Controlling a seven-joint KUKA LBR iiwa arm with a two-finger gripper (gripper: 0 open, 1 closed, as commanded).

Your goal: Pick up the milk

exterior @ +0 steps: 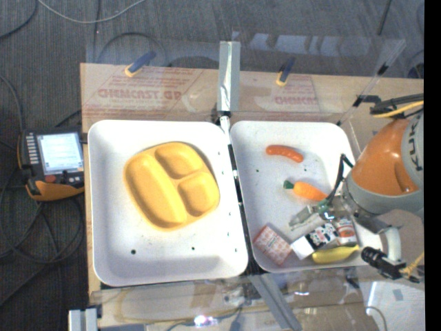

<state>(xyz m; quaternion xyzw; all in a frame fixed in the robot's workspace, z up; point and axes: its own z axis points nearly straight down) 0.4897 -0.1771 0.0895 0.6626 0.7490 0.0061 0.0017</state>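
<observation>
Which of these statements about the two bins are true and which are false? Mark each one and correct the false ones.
1. The yellow divided plate lies in the left bin. True.
2. The carrot lies in the left bin. False: it lies in the right bin, below the sausage.
3. The milk carton lies near the lower right corner of the right bin, just above the banana. True.
4. The yellow divided plate holds the sausage. False: its compartments hold no food.
5. The gripper is over the right bin, close to the milk carton. True.
6. The pink packet lies to the right of the banana. False: it lies to its left.
</observation>
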